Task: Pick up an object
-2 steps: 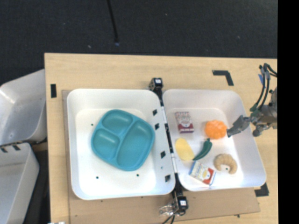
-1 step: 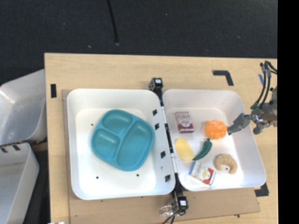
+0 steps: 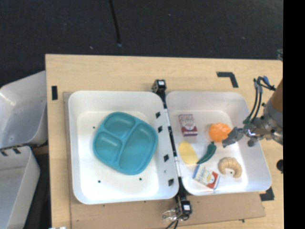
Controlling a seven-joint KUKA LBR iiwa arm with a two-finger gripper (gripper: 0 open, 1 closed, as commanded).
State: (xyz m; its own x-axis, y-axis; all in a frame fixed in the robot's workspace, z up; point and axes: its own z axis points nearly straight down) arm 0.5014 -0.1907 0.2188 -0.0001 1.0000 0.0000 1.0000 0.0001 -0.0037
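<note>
In the right bin [image 3: 248, 175] lie several small toy foods. An orange fruit [image 3: 219, 131] sits near the bin's middle, toward the right. Just beside it on its right, the gripper [image 3: 233, 138] hangs low over the bin floor, its dark fingers pointing left toward the fruit; whether they are parted or closed cannot be told, and nothing shows between them. A green chilli pepper [image 3: 207, 153] lies just on the near side of the fruit, slanting down to the left, its tip close to a pale yellow lemon-like piece [image 3: 188, 153]. On the far side of that yellow piece stands a small red-and-white carton [image 3: 188, 125]. Near the front wall, a flat white packet with red and blue print [image 3: 206, 176] lies tilted, and a tan croissant [image 3: 230, 166] lies just to its right.

The grey arm [image 3: 267, 123] comes in from the right edge, with cables looping above the wrist.

The left bin [image 3: 76, 175] holds a teal divided plate [image 3: 125, 142] with three compartments, near its middle. Both bins rest on a light wooden bench [image 3: 119, 70].
</note>
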